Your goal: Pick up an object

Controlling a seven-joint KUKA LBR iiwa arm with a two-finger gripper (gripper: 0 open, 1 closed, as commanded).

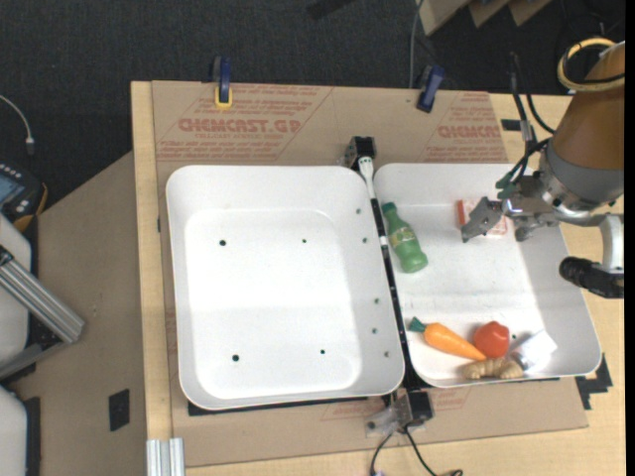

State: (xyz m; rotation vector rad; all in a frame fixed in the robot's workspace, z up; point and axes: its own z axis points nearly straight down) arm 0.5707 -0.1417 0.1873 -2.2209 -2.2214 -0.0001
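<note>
The right bin (466, 286) holds a green bottle (404, 238) lying along its left wall. An orange carrot (448, 340), a red tomato-like piece (491, 338) and a tan ginger-like root (493, 369) sit near its front edge. A small red-and-white object (462, 210) lies at the back of this bin, partly hidden by my gripper (501, 226). The gripper hangs low over that object with its fingers apart, and nothing is visibly clamped between them.
The left bin (268, 286) sits beside the right one, with a black divider strip (382, 256) between them. A small white scrap (536, 348) lies by the red piece. Blue clamps (430, 87) hold the cardboard at the back. A black arm part (593, 276) overhangs the right bin's edge.
</note>
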